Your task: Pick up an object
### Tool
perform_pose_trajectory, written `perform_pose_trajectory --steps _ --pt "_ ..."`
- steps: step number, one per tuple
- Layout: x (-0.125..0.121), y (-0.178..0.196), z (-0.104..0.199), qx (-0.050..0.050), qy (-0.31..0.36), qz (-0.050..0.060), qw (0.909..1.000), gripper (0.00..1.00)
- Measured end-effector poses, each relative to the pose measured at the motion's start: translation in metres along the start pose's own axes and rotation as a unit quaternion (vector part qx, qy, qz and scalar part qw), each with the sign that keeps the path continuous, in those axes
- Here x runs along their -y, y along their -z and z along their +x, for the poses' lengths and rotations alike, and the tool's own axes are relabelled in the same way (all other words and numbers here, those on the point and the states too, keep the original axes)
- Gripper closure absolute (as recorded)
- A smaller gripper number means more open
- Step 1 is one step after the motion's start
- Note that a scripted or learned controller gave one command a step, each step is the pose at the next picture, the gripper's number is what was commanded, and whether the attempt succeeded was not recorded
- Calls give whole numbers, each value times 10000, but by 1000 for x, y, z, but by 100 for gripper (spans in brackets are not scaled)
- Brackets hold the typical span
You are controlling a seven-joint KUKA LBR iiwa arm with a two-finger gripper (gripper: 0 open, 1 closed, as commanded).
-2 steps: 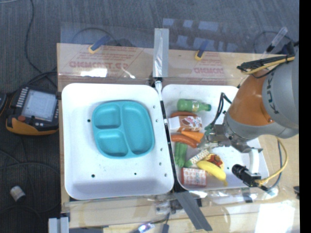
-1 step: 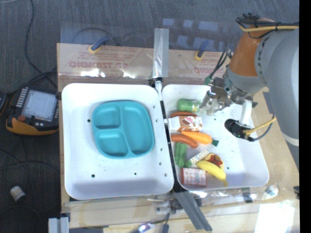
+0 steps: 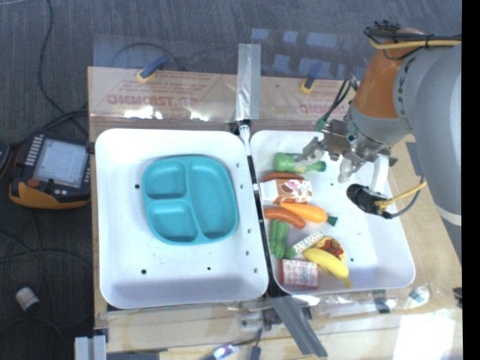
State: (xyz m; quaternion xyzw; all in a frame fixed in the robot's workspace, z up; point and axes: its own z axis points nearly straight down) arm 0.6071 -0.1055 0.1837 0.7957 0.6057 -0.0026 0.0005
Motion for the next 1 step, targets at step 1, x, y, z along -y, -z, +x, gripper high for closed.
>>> perform_pose_trajectory --steps 1 --pt "86 -61 -36 -11 -1200 23 9928 0"
